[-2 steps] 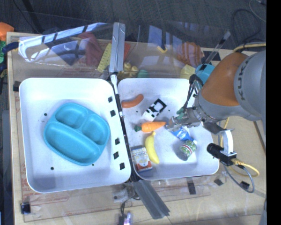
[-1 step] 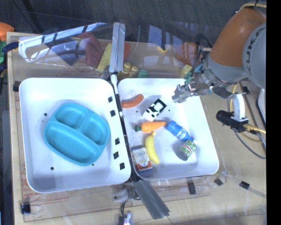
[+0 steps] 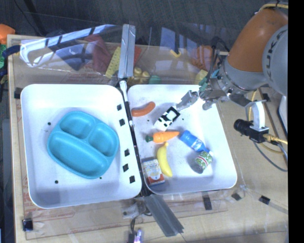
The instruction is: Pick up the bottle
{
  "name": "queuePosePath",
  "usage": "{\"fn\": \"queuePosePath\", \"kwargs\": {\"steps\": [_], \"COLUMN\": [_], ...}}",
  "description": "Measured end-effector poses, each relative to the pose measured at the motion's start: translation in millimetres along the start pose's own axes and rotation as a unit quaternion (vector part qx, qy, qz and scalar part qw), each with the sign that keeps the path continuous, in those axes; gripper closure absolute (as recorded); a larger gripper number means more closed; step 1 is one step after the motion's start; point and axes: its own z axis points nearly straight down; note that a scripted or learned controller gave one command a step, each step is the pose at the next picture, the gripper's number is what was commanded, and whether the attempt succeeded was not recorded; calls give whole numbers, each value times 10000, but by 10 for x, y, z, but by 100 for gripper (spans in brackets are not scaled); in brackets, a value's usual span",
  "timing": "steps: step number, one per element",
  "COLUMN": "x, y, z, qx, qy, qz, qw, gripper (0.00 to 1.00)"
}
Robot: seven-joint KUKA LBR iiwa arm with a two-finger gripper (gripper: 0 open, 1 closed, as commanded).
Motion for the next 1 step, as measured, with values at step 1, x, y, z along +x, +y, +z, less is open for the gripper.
{"fn": "queuePosePath", "kwargs": {"steps": [1], "x": [-117], "y": [-633], "z": [435], "qx": [12], "qy": [3], "qz": [-730], "qw": [9973], "gripper": [0]}}
